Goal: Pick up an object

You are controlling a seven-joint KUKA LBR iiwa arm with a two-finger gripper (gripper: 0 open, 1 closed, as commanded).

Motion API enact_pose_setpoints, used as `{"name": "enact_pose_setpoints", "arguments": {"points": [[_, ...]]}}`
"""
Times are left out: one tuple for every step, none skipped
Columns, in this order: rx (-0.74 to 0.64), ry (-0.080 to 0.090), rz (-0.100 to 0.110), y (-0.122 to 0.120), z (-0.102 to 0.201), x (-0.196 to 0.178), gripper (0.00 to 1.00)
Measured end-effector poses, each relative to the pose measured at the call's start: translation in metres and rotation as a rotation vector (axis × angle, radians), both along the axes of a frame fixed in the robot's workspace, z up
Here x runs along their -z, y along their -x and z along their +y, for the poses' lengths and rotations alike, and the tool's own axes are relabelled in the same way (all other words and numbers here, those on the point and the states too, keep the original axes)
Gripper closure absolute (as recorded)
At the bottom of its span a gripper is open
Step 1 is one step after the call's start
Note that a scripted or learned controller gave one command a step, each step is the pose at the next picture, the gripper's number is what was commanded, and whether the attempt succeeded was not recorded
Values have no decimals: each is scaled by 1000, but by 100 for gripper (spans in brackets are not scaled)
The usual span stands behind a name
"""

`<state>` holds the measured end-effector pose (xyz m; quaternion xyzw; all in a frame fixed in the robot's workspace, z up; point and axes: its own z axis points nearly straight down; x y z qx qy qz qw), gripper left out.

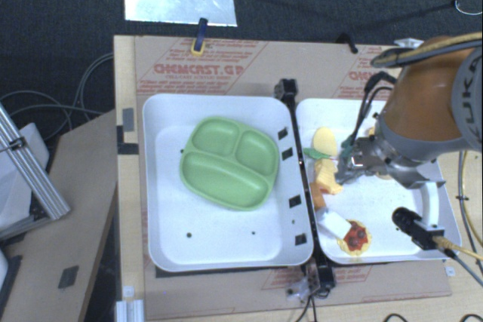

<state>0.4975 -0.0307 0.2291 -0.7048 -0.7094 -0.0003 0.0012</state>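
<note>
Right bin (392, 241), near edge: a small red-and-yellow piece (355, 237) beside a white block (333, 224), both nearer the camera than my gripper (346, 164). Just left of the gripper, an orange-yellow chunk (325, 179), long axis running roughly near-to-far. Beyond it, a pale yellow rounded object (324, 139). Cannot tell how my claw stands. Left bin (166, 237) holds a green divided plate (229, 162).

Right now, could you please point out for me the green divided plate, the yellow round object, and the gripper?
green divided plate (229, 162): camera view, on its middle ridge.
yellow round object (324, 139): camera view, on its top surface.
gripper (343, 168): camera view, at its tip beside the orange piece.
</note>
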Motion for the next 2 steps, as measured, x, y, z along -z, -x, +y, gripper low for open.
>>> {"name": "enact_pose_setpoints", "arguments": {"points": [[6, 2, 0, -3, -7, 14, 100], [5, 1, -1, 1, -3, 12, 100]]}}
